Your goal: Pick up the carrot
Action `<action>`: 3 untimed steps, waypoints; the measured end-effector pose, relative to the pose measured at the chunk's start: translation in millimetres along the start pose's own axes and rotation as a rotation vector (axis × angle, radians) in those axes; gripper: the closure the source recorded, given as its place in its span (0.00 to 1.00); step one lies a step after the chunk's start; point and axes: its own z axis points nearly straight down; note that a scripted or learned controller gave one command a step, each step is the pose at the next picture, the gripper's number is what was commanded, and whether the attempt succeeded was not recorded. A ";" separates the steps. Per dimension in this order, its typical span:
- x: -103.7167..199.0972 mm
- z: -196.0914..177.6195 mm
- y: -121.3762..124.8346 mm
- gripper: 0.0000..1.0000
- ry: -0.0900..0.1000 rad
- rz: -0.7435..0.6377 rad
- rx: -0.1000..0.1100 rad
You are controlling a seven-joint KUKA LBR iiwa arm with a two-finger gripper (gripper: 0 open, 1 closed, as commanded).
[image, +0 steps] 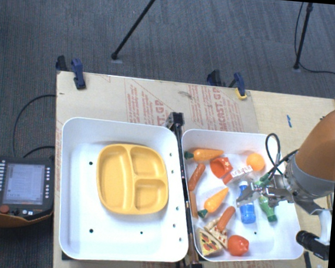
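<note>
The carrot (215,201) lay mid right bin (289,245), hemmed in by a sausage (196,177), pizza slice (212,239), tomato (238,244) and blue bottle (247,210). The jaws (255,195) hovered over that bottle; how far apart, I couldn't tell. A yellow tray (132,178) sat in the left bin (74,210), on a cardboard tabletop (130,94) over grey carpet.

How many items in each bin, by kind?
Left bin:
yellow divided plate: 1
Right bin:
carrots: 3
sausage: 1
orange: 1
tomato: 1
pizza slice: 1
blue bottle: 1
green bottle: 1
red packet: 1
Total: 11
</note>
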 end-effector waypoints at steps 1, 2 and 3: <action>46.8 71.3 62.3 0.00 0.001 0.028 0.002; 43.7 102.7 29.9 0.00 0.001 0.147 0.002; 43.0 93.1 29.7 1.00 0.003 0.153 0.003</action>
